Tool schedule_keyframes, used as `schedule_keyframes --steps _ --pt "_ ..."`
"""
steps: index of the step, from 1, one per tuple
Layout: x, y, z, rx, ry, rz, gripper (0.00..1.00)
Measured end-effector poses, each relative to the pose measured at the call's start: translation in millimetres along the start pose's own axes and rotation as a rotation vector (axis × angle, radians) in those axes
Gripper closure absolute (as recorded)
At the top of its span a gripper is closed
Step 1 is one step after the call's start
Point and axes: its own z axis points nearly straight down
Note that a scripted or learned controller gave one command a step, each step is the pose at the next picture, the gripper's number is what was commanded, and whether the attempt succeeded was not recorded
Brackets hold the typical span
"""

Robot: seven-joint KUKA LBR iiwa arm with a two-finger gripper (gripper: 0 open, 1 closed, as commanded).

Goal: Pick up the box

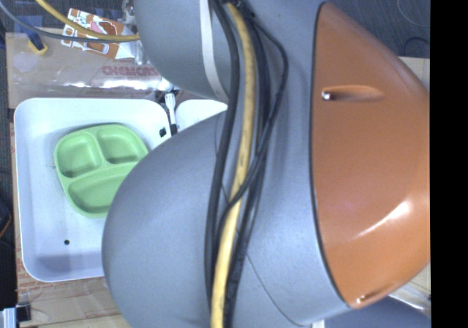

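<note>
My grey arm (241, 173) with its orange band (369, 151) is very close to the camera and covers most of the view, including nearly all of the right bin (197, 109). Black and yellow cables (234, 100) run down the arm's side. What lies under the arm is hidden.
The left white bin (33, 173) holds a green three-compartment plate (95, 166) in its upper half and a small dark speck (66, 242) near the bottom. Beyond the bins lie clear plastic wrap (80, 71), a printed card (91, 27) and yellow cables (51, 12).
</note>
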Motion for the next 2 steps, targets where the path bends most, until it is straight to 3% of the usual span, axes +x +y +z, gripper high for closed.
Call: schedule_keyframes --steps 1,2 --pt "5.4 0.3 10.2 0.000 -0.005 -0.046 1.00" --pt "-12.3 9.5 17.2 0.003 -0.009 -0.262 1.00"
